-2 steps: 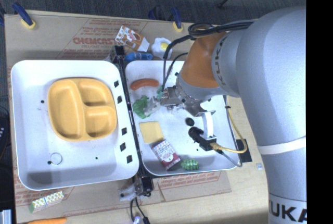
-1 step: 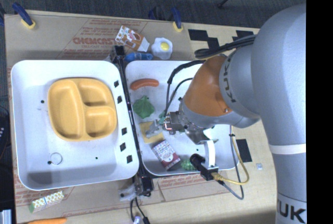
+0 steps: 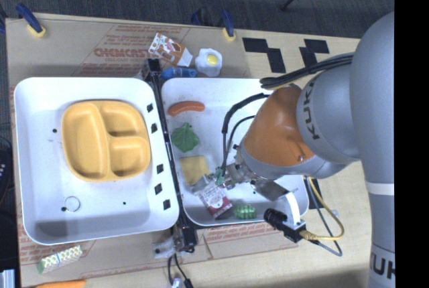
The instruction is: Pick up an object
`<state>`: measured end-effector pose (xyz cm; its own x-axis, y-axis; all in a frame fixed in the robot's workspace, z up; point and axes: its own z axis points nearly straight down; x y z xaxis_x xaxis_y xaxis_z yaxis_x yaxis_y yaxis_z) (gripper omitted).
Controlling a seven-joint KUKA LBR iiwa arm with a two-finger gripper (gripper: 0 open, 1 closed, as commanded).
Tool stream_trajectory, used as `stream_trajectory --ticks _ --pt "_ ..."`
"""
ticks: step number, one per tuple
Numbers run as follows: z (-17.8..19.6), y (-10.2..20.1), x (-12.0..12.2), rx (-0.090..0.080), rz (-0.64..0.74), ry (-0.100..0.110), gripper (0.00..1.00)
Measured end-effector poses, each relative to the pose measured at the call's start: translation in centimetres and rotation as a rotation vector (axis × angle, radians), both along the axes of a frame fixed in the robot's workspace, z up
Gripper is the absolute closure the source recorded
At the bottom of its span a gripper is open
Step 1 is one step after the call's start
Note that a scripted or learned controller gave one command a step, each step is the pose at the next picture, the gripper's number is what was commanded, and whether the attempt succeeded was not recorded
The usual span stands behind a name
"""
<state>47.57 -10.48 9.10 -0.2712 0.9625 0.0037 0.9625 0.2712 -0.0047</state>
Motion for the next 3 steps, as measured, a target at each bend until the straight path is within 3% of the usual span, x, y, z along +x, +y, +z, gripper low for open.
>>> stream_trajectory --ticks 1,2,3 --pt "0.01 0.76 0.03 0.000 -0.002 0.000 0.00" --pt "0.01 0.72 0.03 0.001 0.110 -0.001 0.00" --pt "0.03 0.61 0.04 -0.002 -0.195 -0.003 0.00"
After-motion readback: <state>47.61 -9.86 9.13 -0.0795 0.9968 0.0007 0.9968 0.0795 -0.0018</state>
